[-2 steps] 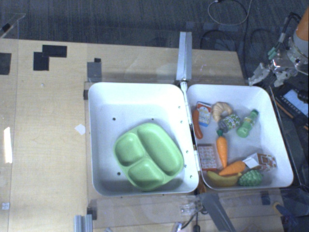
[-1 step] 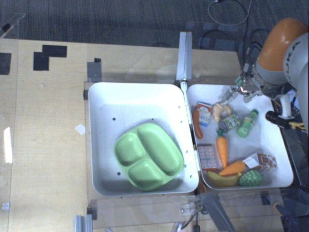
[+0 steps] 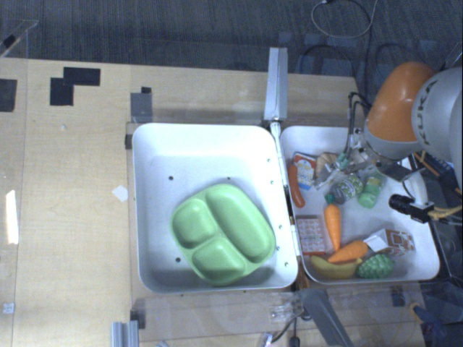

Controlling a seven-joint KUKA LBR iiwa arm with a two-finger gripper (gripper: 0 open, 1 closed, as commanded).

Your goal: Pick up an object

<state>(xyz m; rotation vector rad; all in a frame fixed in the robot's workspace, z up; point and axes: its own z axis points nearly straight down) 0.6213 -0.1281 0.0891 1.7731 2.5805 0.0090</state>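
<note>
Nearest your camera, at the front rim of the right bin (image 3: 431, 272), you've got a banana (image 3: 332, 268), a bumpy green fruit (image 3: 375, 266) just right of it, and an orange carrot (image 3: 349, 251) lying across the banana's top edge. Second carrot (image 3: 332, 225) stands lengthwise just behind, tip pointing toward the front. Small patterned packet (image 3: 311, 235) sits left of it against the bin's left wall. Printed box (image 3: 398, 241) lies at the right, near the green fruit. Red sausage-like item (image 3: 294, 185) runs along the left wall further back, red-and-white packet (image 3: 305, 170) beside it.

Your gripper (image 3: 350, 166) is down in the back half of the right bin, over a cluster of clutter: crumpled clear wrapper, a dark round item (image 3: 346, 189), a light green bottle (image 3: 370, 192) just right of that. It's too small and cluttered there; you can't tell from this view whether anything is gripped or merely touched. Arm (image 3: 405, 114) comes in from the right, orange band above the wrist.

Left bin (image 3: 159, 157) holds one green divided tray (image 3: 223, 231), three compartments, sitting tilted in the front-right part of the bin, close to the right wall. Both bins sit side by side on the wooden bench (image 3: 65, 194).
</note>
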